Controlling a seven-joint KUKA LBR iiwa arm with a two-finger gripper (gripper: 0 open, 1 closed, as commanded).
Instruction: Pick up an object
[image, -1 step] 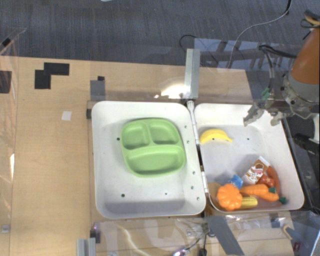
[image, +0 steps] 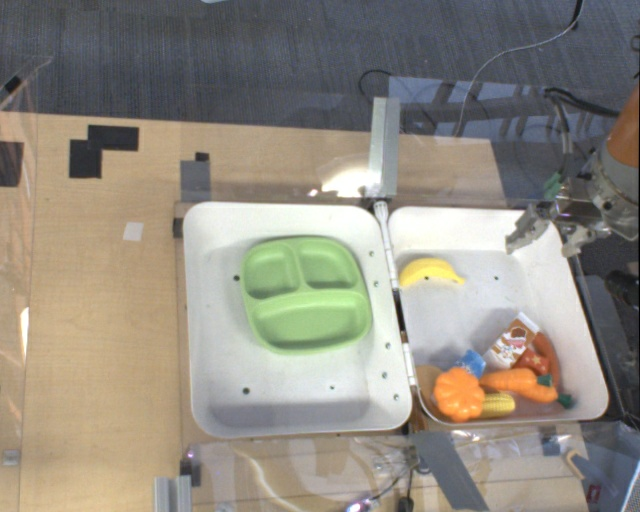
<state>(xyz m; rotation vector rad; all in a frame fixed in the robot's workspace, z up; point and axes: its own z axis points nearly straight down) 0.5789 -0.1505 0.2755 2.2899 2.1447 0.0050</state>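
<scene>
**Still hunting: tool poised over the right bin's far corner**

Nearest us, at five o'clock, the toys huddle in the right bin (image: 590, 345): an orange pumpkin (image: 459, 393), a corn cob (image: 497, 404), a carrot (image: 522, 384) and a small carton (image: 510, 346), pressed together, so a clean grip looks tricky. Further back, near centre, the banana (image: 431, 271) lies alone, arguably the easier pick. At nine o'clock, the green plate (image: 303, 293) sits in the left bin (image: 215, 400). Farthest, at two o'clock, the tool (image: 545, 228) hangs above the rim, fingers spread, gripping nothing.
</scene>
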